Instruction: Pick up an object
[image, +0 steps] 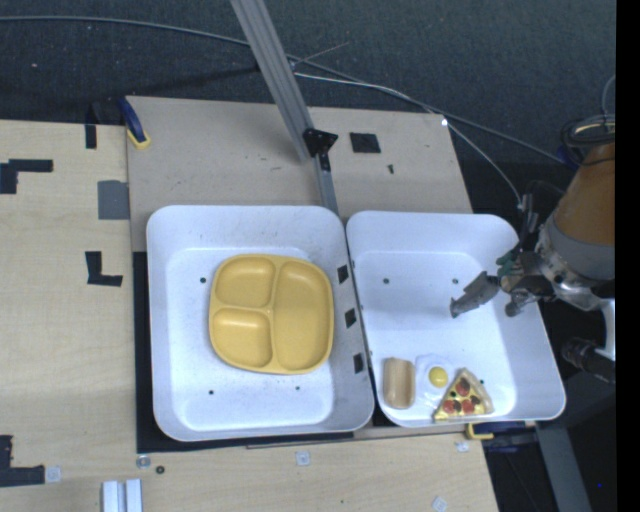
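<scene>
The gripper (488, 298) hung over the right bin (420, 232), jaws spread and holding nothing. Near its front edge lay a pizza slice (463, 397), a fried egg (437, 377) (small) and a tan block (398, 382).

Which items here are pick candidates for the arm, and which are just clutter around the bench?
Pick candidates:
yellow divided plate, left bin
tan block, fried egg and pizza slice, right bin
gripper above the right bin

Lying about:
blue-yellow clamp
black tape marks
</scene>
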